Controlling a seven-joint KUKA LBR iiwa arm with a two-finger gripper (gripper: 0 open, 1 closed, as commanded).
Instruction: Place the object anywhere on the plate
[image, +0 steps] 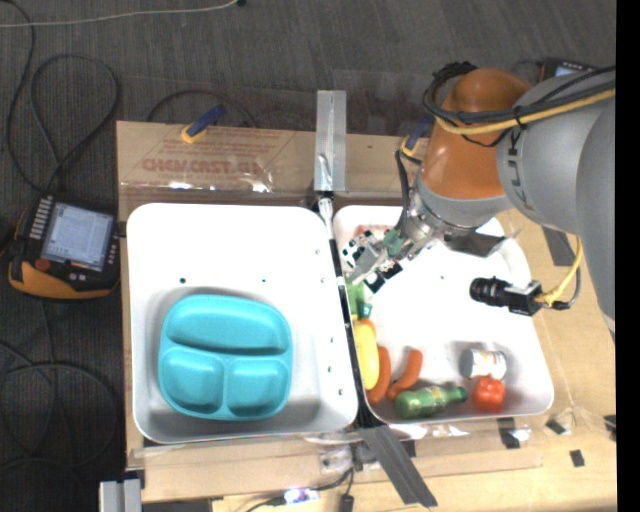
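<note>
Dark carpet with loose cables surrounds the bench, and a handheld pendant (68, 250) lies at the far left. On the bench, the left bin (230, 225) holds a blue three-part plate (225, 355) in its lower left area. The right bin (520, 290) has its things gathered along the near edge: a banana (366, 352) by the wall between the bins, a carrot (406, 370) just beside it, a green bottle (428, 400) below that, then a small can (484, 361) and a red pepper (488, 393). The gripper (372, 262) hangs over the right bin's upper left corner, near the dividing wall. Whether its jaws are apart or closed, I cannot tell. Nothing lies on the plate.
</note>
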